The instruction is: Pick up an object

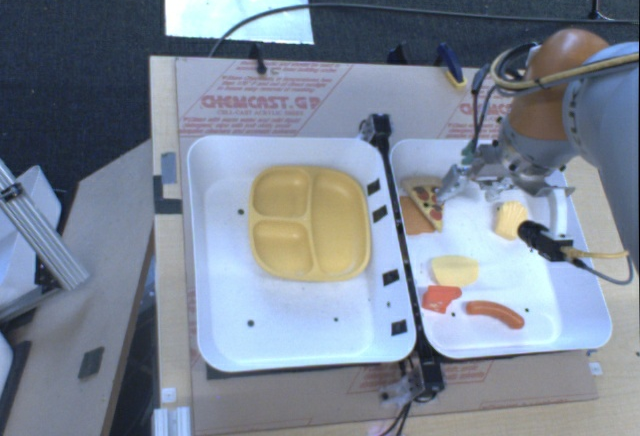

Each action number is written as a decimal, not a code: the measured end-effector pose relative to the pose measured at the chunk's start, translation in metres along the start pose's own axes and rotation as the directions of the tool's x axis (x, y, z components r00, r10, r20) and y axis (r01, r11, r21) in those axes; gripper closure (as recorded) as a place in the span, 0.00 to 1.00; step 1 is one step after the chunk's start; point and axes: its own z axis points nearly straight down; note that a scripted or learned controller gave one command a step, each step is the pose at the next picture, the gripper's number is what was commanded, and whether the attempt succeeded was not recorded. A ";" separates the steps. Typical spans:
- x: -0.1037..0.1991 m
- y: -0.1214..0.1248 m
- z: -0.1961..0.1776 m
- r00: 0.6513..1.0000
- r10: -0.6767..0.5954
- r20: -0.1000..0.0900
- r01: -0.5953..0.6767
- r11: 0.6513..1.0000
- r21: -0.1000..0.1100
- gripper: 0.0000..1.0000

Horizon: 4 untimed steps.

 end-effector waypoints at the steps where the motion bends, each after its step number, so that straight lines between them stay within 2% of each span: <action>1: 0.000 0.002 -0.014 1.000 0.000 0.001 0.000 1.000 -0.007 1.00; 3: -0.006 -0.002 -0.127 1.000 -0.004 0.001 0.004 1.000 -0.008 1.00; 4: 0.033 -0.031 -0.123 1.000 -0.006 -0.001 0.006 1.000 -0.001 1.00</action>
